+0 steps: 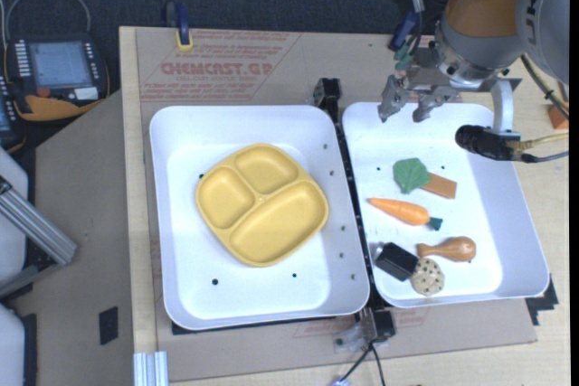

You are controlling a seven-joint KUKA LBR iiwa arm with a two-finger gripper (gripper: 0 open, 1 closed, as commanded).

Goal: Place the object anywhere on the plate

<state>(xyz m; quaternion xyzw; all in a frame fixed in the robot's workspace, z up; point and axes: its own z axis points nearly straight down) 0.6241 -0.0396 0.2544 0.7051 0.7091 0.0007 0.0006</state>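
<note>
Carrot (pixel 399 211) is seen lying in the right bin (pixel 516 194), long axis running 9 to 3 o'clock, green tip at 3. Plate (pixel 262 203) sits in the left bin (pixel 181 230). Pincer (pixel 406 108), fingers apart and holding nothing, hangs at the carrot's 12 o'clock.

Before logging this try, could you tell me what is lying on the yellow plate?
Nothing lies on the yellow plate: its three compartments show bare. The carrot, the broccoli piece and the other toys lie in the right bin. The bin floor beneath the plate is covered.
</note>
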